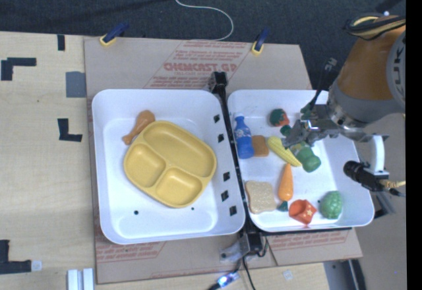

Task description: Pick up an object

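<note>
Gripper [300, 139] of mine hangs low in the right bin [359, 219], over the green pickle [308, 159] and yellow corn [283, 151] — grip state undeterminable. Orange carrot [285, 180] lies just below, apart from my tool.

Divided plate [169, 163] in left bin [109, 170], drumstick [138, 126] behind it; toy foods in right bin [356, 216].
</note>
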You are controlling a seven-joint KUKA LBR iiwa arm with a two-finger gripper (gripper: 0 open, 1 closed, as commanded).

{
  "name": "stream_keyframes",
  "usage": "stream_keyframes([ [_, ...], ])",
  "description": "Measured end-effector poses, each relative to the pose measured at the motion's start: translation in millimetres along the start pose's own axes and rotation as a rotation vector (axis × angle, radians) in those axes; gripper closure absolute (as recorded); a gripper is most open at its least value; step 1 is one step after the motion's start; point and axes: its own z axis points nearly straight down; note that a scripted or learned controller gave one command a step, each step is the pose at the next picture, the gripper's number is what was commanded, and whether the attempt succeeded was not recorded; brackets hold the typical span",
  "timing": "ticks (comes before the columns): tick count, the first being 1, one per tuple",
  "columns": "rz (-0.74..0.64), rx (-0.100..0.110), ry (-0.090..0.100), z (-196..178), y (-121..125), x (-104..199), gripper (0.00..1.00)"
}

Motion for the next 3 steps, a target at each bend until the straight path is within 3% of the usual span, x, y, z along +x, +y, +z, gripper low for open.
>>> stream_keyframes([
  [3, -0.006, 0.001, 0.002, -2.5, 84.6, 142.2, 1.00],
])
